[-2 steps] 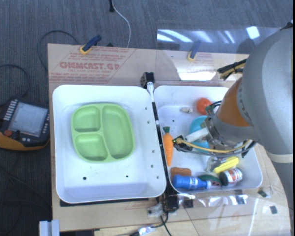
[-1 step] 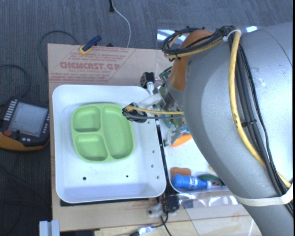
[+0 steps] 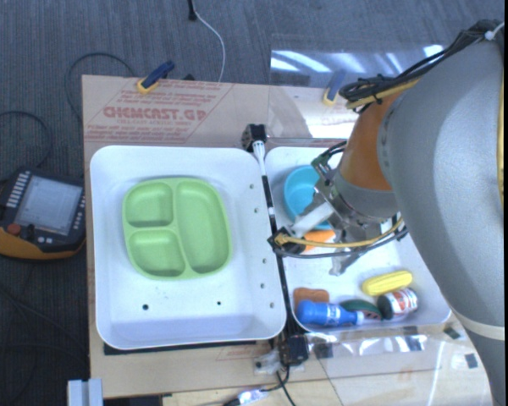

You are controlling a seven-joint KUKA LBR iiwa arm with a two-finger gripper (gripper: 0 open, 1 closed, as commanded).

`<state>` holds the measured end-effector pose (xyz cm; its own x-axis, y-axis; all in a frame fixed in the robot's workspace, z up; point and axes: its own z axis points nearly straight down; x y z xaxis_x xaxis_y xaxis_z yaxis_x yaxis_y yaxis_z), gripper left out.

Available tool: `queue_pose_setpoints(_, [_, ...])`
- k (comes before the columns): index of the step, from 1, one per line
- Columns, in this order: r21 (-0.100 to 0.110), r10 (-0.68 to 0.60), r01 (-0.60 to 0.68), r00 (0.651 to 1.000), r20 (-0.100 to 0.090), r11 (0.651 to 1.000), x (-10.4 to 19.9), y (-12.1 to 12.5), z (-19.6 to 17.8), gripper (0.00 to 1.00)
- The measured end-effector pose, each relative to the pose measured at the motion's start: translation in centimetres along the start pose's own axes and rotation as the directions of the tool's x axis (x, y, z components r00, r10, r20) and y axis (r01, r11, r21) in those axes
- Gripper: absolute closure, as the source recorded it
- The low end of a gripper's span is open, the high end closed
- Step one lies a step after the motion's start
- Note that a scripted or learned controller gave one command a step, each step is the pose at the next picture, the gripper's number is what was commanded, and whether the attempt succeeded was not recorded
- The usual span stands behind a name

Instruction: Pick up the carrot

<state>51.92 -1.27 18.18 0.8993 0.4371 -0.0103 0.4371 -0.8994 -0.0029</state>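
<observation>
Lying in the right bin (image 3: pixel 423 315), just below the blue cup (image 3: pixel 298 191), the carrot (image 3: pixel 315 238) shows as a short orange piece pointing left towards the wall between the two bins. The gripper (image 3: pixel 339 248) is low over it, its end right beside the carrot's right end, with the arm's wrist and cables crossing above; whether it is spread or closed, and whether it has hold of anything, cannot be told from this slanted view.

It looks like a toy carrot: light, stiff, probably smooth plastic, so it may slip or roll when pinched. Its narrow body suits a hold across the middle, square to its length, rather than at a tapered end where it could squirt out.

Below the cup and further from it lie a small brown piece (image 3: pixel 311 295), a blue bottle (image 3: pixel 326 315), a yellow piece (image 3: pixel 387 282) and a can (image 3: pixel 397 302), all apart from the carrot. Left of the cup, in the other bin, sits a green tray (image 3: pixel 176 227).
</observation>
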Motion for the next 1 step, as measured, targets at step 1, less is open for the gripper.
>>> queue_pose_setpoints(1, [-0.007, 0.002, -0.002, 1.000, -0.011, 1.000, -4.08, 8.90, 9.02, 0.00])
